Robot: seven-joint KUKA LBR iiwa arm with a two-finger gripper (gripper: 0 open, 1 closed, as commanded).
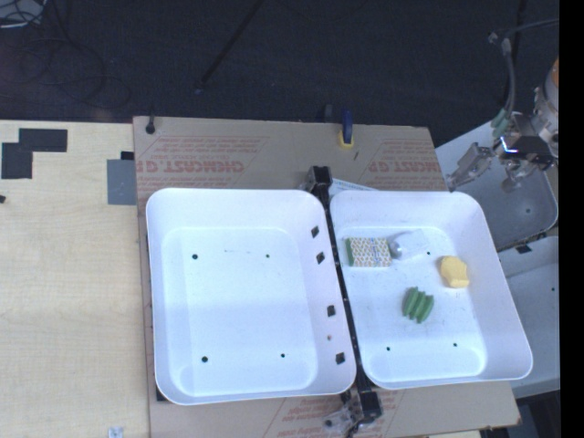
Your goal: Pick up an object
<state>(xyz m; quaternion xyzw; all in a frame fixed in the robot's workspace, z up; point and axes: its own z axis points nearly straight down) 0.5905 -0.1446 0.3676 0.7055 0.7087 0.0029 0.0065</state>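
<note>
The right bin (pixel 493 336) holds a few small objects. A flat rectangular pad with a green-and-white speckled pattern (pixel 369 252) lies near its left wall, with a small grey object (pixel 399 245) touching its right end. A yellow lump (pixel 454 272) sits toward the right wall. A green ribbed piece (pixel 418 305) lies near the middle. My gripper (pixel 507 153) hovers outside the bin, beyond its far right corner, well away from all the objects. Nothing shows in its grasp.
The left bin (pixel 169 336) stands next to the right one, joined along a black clipped seam (pixel 330 281). Both rest on a brown board (pixel 237 158) on the pale bench. A grey metal plate (pixel 529 208) lies under the gripper.
</note>
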